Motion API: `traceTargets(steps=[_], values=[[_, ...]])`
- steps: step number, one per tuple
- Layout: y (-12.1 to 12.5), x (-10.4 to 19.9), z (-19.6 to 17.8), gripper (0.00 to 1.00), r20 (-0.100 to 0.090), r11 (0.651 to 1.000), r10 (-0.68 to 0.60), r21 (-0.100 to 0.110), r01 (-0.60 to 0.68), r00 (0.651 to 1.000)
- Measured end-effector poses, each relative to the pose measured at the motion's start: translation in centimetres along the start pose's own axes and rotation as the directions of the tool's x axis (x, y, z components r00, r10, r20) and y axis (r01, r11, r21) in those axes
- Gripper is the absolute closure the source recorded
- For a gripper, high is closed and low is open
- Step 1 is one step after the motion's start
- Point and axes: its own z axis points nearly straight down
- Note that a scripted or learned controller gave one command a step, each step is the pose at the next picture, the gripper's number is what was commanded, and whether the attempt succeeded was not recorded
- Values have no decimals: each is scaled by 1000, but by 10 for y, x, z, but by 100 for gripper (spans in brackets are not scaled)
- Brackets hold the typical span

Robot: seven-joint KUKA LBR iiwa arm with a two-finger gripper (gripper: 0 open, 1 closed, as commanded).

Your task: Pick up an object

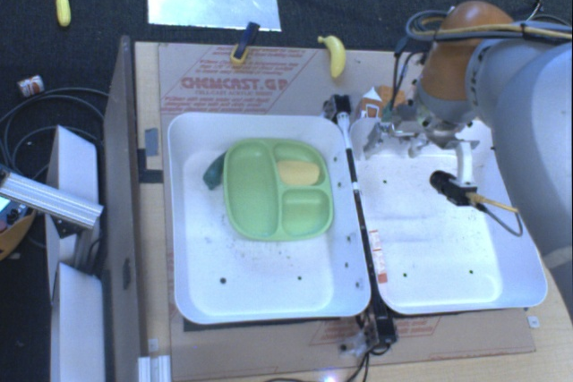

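A green three-compartment plastic tray (269,192) lies in the left white bin (192,282); a yellow block (298,172), possibly a sponge, sits in its upper-right compartment.

Bright overhead light, white bins (269,300) glaring, slight softness.

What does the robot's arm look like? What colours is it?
The arm is fat, round and smooth, mostly light grey. An orange band wraps around it near the wrist, like a shiny ball. Thin dark and yellow cables loop beside the orange part. Below it sits a silvery metal gripper, with a small black part and a yellow wire nearby.
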Motion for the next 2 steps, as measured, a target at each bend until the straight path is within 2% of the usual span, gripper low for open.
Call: traceTargets(steps=[2], values=[[-1,-20,10,0,1,1000,8,2,-8,1000]])
